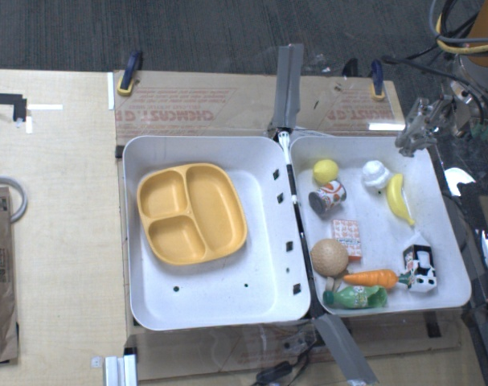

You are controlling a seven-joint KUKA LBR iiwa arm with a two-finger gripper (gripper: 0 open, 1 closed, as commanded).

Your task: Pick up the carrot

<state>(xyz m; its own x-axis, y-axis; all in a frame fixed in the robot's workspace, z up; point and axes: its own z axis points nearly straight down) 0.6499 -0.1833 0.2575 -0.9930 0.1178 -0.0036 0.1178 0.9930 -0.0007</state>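
between ball (330, 257) and cow (420, 268), carrot (371, 278)

Nearest the gripper (418, 133), in the right bin (459, 256): banana (399, 199), just toward the camera. Farther forward from the gripper, near the front rim: carrot (372, 278), lying between round ball (330, 257) and cow toy (420, 268). Well off to the gripper's left, in the left bin (147, 296): divided plate (192, 213).

Carrot (371, 278) hemmed by brown ball (330, 257), green packet (356, 297), toy cow (420, 268); open above.
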